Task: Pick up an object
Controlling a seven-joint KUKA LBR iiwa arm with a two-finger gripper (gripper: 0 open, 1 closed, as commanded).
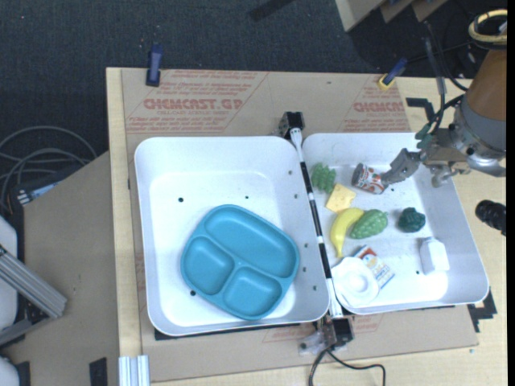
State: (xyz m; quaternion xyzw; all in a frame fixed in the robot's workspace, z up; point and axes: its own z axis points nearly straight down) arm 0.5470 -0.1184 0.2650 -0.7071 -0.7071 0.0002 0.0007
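The right bin holds several small items: a red and white can, a light green leafy toy, a yellow cheese wedge, a banana, a bumpy green fruit, a dark green piece, a white block, a white round lid and a small printed packet. My gripper reaches in from the right, low over the bin's far side. Its tip is right beside the can, on the can's right. I see nothing held in it.
The left bin holds a blue divided plate. A black clip sits on the divider between the bins at the far edge. Cables lie on the floor at the left. The arm's grey body overhangs the right bin's far right corner.
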